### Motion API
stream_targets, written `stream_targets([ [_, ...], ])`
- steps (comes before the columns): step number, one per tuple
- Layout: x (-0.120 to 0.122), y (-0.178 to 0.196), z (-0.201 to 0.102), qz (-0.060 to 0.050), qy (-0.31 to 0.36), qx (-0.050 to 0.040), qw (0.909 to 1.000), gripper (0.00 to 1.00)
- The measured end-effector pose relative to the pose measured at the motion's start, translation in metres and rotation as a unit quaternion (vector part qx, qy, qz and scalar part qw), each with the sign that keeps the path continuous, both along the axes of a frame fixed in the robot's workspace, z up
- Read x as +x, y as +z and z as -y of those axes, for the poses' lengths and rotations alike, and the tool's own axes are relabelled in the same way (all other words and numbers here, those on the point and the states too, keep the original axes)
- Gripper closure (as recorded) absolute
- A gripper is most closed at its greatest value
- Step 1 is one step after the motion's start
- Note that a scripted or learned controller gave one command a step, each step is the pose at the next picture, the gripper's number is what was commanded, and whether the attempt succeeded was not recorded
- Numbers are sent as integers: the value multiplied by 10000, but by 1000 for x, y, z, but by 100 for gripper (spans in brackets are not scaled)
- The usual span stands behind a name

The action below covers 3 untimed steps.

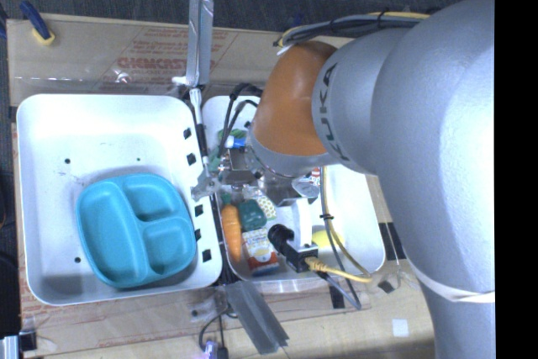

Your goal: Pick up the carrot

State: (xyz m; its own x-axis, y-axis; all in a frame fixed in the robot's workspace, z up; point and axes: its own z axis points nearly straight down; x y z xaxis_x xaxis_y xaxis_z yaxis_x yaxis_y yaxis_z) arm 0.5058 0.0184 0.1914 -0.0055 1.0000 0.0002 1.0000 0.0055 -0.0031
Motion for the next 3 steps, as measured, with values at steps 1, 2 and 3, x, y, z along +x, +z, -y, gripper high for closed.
stream_targets([
  [1,-30,-1,-29,-13,450,2,9990,0],
  [2,31,9,-113,-8,128,-5,9999,0],
  [3,8,-1,-37,-13,478,-2,9989,0],
])
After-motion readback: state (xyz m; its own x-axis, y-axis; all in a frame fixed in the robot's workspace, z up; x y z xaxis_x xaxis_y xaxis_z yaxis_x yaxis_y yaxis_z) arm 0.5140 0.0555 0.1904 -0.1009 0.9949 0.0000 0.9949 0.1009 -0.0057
